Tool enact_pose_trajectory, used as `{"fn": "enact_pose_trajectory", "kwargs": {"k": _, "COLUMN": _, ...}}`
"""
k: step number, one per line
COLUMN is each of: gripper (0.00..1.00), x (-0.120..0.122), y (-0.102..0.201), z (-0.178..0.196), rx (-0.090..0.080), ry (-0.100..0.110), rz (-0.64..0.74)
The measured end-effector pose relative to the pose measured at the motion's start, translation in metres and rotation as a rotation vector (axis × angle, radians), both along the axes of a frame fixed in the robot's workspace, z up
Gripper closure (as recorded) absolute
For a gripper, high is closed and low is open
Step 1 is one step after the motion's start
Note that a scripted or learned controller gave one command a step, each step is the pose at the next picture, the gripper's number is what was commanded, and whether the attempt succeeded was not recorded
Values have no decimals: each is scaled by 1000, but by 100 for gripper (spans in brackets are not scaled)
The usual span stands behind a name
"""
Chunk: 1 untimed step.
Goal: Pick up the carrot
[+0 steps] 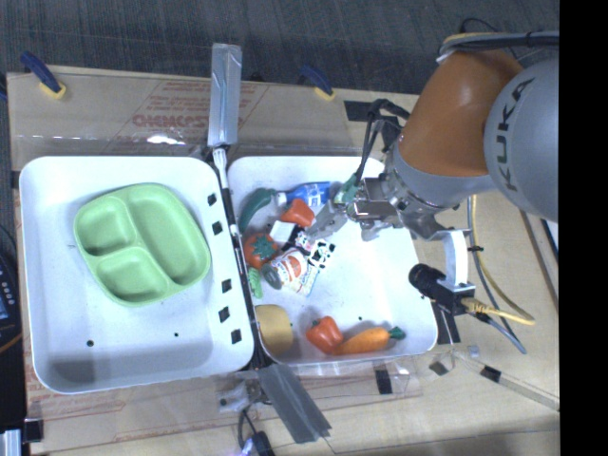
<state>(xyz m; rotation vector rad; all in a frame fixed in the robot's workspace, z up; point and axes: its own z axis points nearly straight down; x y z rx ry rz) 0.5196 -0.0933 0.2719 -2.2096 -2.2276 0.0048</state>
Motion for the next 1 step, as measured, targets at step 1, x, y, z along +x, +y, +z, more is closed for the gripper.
{"fn": "enact_pose_trajectory", "kwargs": {"k": 1, "gripper": 0, "x": 53, "y": 28, "z": -83, "rx": -1, "ry": 4, "rz": -78}}
